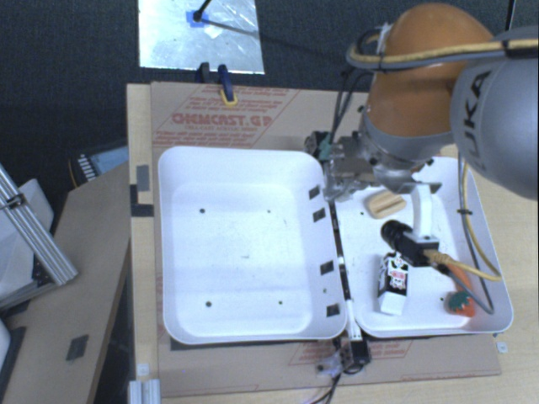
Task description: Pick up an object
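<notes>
— Where are your jaws?

— They are over the right bin (364, 236), at its far left corner, close to the strip where the two bins meet. Your big grey and orange arm (421, 66) hides them, so you cannot tell if they are wide or narrow.

— What can you pick up?

— A tan block (386, 203) lies just beside the jaws. Nearer the front lies a small white box (392, 283) with black and red marks. An orange and green thing (459, 303) sits in the front right corner. The left bin (244, 225) rests on brown cardboard (227, 116).
</notes>
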{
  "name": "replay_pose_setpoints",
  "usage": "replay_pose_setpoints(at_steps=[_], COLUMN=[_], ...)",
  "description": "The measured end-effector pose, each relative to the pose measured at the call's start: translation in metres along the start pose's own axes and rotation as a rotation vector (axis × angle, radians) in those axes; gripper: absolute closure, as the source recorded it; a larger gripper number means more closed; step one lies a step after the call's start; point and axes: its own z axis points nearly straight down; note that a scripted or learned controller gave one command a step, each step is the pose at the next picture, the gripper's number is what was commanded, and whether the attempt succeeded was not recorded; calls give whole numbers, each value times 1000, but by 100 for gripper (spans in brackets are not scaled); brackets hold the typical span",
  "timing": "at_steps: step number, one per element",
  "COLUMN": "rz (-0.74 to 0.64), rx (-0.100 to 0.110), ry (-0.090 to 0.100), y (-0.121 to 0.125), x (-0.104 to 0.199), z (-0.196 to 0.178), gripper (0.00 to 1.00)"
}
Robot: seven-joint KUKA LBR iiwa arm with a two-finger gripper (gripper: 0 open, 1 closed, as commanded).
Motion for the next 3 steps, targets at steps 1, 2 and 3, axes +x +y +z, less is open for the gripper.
replay_pose_setpoints(at_steps=[1,2,3], rz=[9,-1,0], rx=[-4,-6,-3], ry=[0,1,1], y=[-38,-15,-38], x=[-33,20,67], z=[-48,-87,-109], gripper=[100,100,100])
